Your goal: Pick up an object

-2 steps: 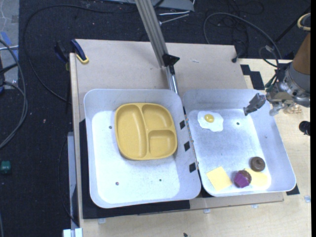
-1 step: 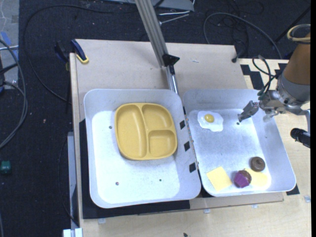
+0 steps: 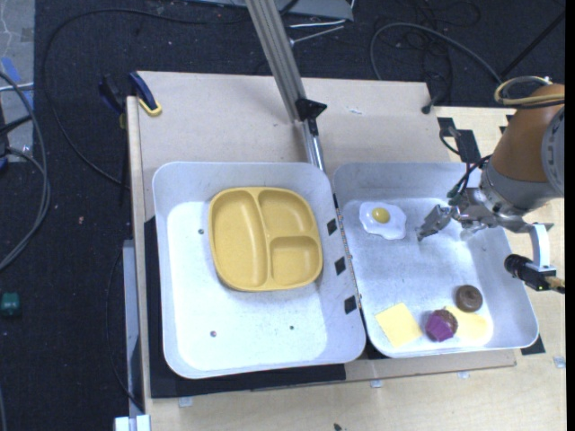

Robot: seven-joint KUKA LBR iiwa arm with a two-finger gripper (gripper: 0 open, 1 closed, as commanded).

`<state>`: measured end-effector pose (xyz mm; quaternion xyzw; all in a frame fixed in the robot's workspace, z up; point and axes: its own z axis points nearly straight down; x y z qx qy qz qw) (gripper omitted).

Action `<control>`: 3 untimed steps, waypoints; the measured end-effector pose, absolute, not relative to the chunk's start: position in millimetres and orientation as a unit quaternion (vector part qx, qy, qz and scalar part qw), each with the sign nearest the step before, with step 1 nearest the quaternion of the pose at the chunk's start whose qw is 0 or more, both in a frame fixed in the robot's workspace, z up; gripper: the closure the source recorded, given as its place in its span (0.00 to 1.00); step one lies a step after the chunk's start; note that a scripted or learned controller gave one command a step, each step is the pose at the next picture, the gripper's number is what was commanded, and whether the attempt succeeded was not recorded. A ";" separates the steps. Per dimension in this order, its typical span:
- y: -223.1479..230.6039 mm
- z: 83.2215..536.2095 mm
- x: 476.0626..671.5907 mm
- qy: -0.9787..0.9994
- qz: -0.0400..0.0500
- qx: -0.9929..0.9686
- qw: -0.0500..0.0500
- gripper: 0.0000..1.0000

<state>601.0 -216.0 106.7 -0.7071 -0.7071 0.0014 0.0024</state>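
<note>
In the right bin [image 3: 422,277] a toy fried egg [image 3: 384,220] lies at the back left. A flat yellow square [image 3: 398,323], a purple piece [image 3: 439,324] and a brown round piece [image 3: 468,298] sit along the front, the purple one resting against a pale yellow piece [image 3: 475,328]. My gripper [image 3: 437,221] hangs low over the back of this bin, just right of the egg and apart from it. Nothing shows in its grasp.
The left bin [image 3: 180,268] holds a yellow divided plate [image 3: 266,238]. A slanted metal pole [image 3: 280,52] runs from the top down to the gap between the bins. The grey arm with its orange band [image 3: 530,146] fills the right side.
</note>
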 end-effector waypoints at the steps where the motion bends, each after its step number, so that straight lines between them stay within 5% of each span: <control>1: -215.6 92.0 601.3 -0.707 0.000 -0.707 0.000 0.00; 2: -215.6 103.6 602.4 -0.708 0.000 -0.707 -0.002 1.00; 3: -218.0 149.1 597.6 -0.707 -0.001 -0.707 -0.003 1.00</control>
